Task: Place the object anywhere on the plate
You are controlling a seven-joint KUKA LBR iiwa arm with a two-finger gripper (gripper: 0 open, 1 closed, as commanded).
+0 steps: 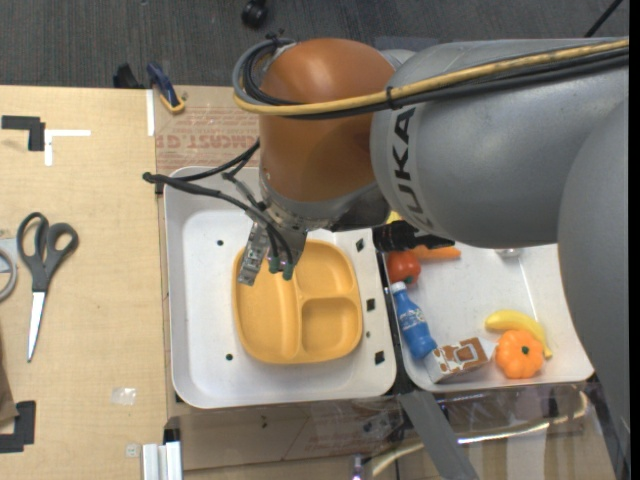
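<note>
A yellow divided plate (300, 308) lies in the left white bin (200, 368). My gripper (267, 260) hangs over the plate's upper left rim, under the orange wrist band. Its two fingers (250, 263) point down and stand apart, open, and I see nothing between them. The right bin (570, 368) holds a blue bottle (412, 320), a small brown carton (461, 359), a banana (516, 323), a round orange fruit (521, 355) and a red-orange item (405, 266) partly hidden under the arm.
The big grey arm covers the upper part of the right bin. Scissors (40, 258) lie on the wooden bench to the left. A blue clip (165, 86) sits near the bench's far edge.
</note>
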